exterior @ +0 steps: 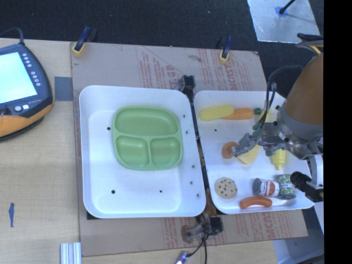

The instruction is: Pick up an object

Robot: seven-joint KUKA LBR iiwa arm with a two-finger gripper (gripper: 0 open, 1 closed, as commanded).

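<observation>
While the grey arm (302, 106) reaches in from the right over the right-hand white bin (208, 147), its gripper (246, 146) sits low among the toy food there, just beside a small brown doughnut-shaped piece (229, 149) on one side and a pale yellow wedge (250, 155) on the other. The gripper's state cannot be made out, and nothing is clearly held. The same bin also holds a yellow corn cob (215, 113) touching an orange carrot (237, 114) near the far rim, a round cookie (225, 187), a reddish sausage (255, 203) at the near rim, a small red and white can (265, 187), a green can (285, 186) just beside it, and a small yellow piece (279, 158). The left-hand white bin (91, 147) carries a green divided plate (147, 137). The step in hand appears to be the reach and descent onto a chosen piece, most likely the wedge or the brown ring. The next move probably calls for settling on one of the two and closing squarely around it, since crowding neighbours could be nudged aside or caught together
</observation>
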